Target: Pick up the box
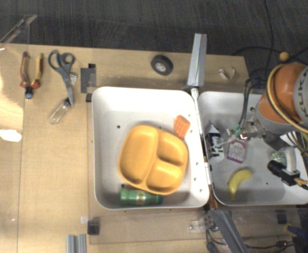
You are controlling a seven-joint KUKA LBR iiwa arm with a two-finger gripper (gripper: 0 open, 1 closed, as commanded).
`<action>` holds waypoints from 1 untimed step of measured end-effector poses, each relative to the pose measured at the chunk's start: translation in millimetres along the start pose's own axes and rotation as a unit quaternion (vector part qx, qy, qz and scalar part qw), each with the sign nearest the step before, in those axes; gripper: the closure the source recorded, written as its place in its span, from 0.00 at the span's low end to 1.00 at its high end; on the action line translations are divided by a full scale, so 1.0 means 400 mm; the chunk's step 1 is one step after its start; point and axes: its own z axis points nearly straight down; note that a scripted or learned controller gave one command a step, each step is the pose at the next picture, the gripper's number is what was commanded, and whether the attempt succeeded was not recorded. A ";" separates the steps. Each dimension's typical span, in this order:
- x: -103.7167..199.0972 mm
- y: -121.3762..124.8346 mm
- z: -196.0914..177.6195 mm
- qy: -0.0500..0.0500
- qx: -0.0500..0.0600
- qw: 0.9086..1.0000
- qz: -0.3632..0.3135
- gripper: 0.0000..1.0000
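Hanging over the right bin [259, 200], the gripper [240, 135] sat at the end of the grey arm [294, 96], which reached in from the right side of the bench. Whether the gripper was released or clenched could not be told from this slanted view, and nothing could be seen held in it.

The thing I took for the box [237, 152] was a small pinkish-purple pack lying on the floor of the right bin. It lay just below the gripper in the view and a touch toward the left bin [104, 141], so close that the two may have been touching, though the view did not settle it. Its outline was nearly square, with no clear long axis, and one corner pointed up toward the gripper.

A banana [238, 179] lay near it on the lower side, apart from it. A black-and-white item [213, 141] sat just beside it, toward the wall between the bins.

An orange block [181, 125] in the left bin, leaning by the yellow tray [154, 159], could also have been the box meant. It lay well apart from the gripper, across the dividing wall.

In my judgement the coming move turned on a short drop, nudged slightly down-left in the view.
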 end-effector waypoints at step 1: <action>-0.009 0.001 0.001 0.005 0.001 1.000 -0.009 0.00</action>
